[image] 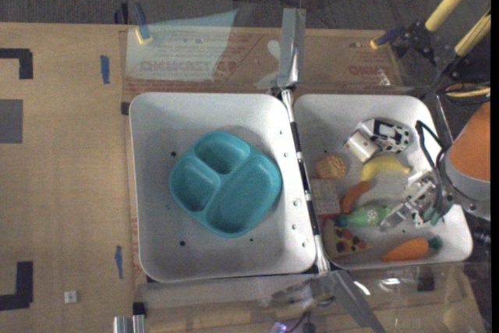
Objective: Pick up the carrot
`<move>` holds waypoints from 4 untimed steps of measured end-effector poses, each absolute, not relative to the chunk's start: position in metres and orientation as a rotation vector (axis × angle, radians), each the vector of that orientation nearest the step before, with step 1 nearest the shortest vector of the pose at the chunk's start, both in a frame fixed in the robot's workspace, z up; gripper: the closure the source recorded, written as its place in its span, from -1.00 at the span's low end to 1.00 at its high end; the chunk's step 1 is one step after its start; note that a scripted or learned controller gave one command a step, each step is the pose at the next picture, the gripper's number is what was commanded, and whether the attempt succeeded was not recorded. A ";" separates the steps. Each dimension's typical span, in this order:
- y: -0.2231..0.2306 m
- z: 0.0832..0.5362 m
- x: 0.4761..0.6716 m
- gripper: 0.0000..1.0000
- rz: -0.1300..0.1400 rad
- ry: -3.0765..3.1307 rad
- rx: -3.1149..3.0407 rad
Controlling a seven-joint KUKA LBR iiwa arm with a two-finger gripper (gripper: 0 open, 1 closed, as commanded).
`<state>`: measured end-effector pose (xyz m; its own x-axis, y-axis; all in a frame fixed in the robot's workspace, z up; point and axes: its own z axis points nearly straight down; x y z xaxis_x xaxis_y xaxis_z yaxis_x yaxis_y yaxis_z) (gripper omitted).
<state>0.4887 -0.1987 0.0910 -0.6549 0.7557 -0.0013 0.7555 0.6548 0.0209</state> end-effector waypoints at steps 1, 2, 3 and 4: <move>-0.201 0.091 0.488 -1.00 0.023 2.882 1.224; -0.198 0.091 0.495 -1.00 0.055 2.604 1.756; -0.187 0.091 0.492 -1.00 0.043 2.382 2.050; -0.146 0.097 0.480 -1.00 0.000 2.377 2.058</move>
